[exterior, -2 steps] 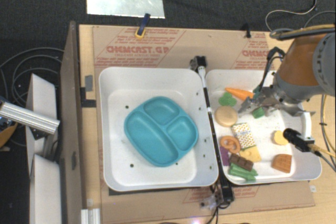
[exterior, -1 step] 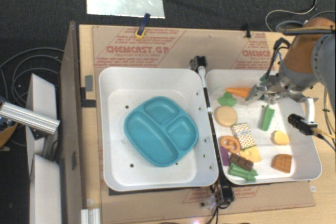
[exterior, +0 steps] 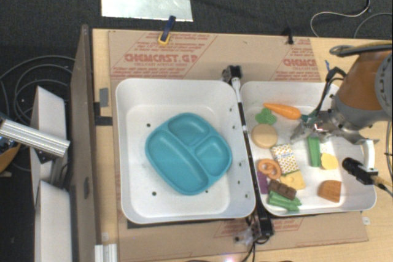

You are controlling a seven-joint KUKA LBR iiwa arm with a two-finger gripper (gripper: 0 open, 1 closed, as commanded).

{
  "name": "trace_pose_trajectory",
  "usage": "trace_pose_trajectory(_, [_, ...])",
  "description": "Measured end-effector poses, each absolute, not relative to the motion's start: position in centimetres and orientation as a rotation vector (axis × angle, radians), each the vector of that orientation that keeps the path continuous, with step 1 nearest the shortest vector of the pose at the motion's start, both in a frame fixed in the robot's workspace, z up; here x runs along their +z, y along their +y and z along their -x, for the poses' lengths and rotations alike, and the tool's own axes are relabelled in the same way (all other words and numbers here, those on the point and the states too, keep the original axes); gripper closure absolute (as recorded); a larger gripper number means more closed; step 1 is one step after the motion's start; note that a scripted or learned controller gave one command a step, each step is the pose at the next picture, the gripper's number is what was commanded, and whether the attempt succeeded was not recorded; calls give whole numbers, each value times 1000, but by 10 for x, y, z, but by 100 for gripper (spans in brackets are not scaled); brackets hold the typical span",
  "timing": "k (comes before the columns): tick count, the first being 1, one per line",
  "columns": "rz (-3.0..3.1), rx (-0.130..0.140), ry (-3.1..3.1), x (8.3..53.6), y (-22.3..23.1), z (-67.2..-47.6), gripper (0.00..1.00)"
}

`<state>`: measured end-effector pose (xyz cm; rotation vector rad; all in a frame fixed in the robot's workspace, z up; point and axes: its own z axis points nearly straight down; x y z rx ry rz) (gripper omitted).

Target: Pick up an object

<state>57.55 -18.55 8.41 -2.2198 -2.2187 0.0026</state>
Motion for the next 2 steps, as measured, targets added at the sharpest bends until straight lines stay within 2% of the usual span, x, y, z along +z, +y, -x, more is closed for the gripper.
trace_pose_trajectory(1, [2223, -4, -2226, 95, -186, -579, 100])
trace_pose_trajectory(2, [2214, -7, -2234, 159, -105, -609, 100])
